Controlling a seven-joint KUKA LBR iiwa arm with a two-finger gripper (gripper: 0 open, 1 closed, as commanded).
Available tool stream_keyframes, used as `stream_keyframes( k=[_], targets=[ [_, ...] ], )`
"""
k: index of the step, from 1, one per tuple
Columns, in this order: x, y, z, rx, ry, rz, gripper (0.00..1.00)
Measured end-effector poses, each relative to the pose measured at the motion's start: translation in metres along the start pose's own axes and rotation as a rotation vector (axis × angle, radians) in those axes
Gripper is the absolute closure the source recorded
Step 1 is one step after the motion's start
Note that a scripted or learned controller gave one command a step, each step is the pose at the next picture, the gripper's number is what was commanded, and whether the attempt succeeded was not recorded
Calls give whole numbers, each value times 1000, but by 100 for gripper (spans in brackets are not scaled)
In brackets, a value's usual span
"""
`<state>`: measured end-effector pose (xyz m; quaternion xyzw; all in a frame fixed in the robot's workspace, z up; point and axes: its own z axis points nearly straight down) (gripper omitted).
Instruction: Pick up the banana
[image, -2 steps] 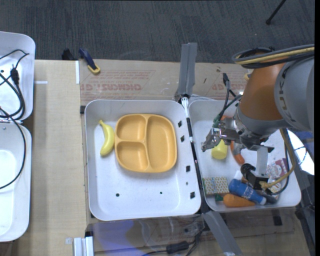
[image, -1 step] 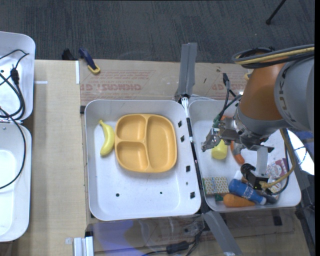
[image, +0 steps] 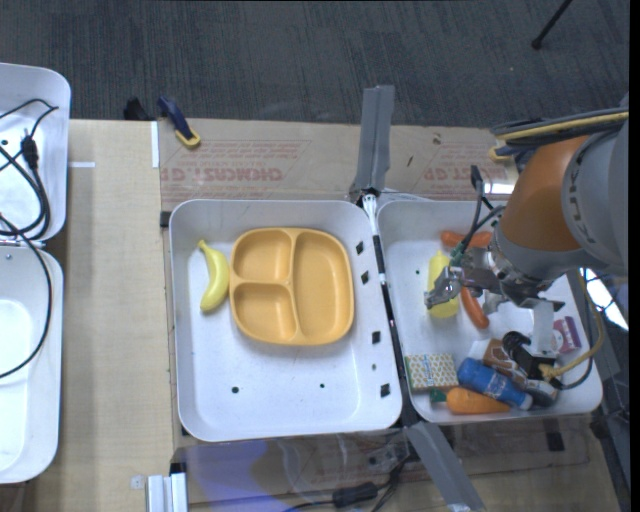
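The banana (image: 213, 277) is lying in the left bin (image: 190, 380) near its left wall, just beside the yellow divided plate (image: 293, 285) — the end effector (image: 443, 290) hangs over the right bin (image: 405, 250) by a yellow item (image: 440, 300), and I can't tell its grip state.

The gripper (image: 441, 292) is seen from above, its fingers too small and too blurred against the yellow object (image: 441, 272) just beside it to tell whether they touch it, and that object is partly covered by the gripper, so what it is stays unclear. Behind and to the right of the gripper, the grey arm (image: 590, 190) is cut off by the picture's edge and hides part of the right bin (image: 400, 300). An orange object (image: 466, 239) just beyond the gripper is half hidden under the wrist.
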<state>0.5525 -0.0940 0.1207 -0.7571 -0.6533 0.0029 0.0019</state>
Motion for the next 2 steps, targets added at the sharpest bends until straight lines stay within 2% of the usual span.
stream_keyframes(
  k=[1, 2],
  targets=[
    [0, 20, 23, -18, -2, -82, 0],
    [-1, 19, 18, -12, -2, -81, 100]
  ],
)
